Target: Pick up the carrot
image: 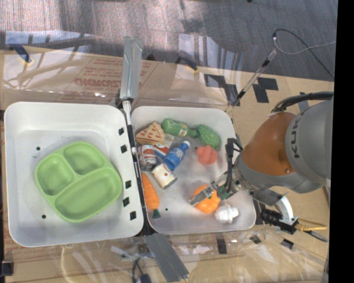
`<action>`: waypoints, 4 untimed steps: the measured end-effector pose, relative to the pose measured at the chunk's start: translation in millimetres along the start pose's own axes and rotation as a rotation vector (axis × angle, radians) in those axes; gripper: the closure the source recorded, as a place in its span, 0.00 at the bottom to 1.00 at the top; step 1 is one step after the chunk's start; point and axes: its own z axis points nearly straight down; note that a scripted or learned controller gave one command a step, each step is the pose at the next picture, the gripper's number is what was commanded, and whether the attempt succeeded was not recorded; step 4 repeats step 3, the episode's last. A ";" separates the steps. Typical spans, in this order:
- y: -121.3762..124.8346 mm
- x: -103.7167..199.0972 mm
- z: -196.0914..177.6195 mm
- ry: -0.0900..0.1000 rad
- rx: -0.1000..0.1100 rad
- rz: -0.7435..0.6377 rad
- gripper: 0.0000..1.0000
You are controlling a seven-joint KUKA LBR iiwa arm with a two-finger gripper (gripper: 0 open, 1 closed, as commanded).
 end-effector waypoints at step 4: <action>50.7 -28.3 2.0 0.000 0.002 0.411 1.00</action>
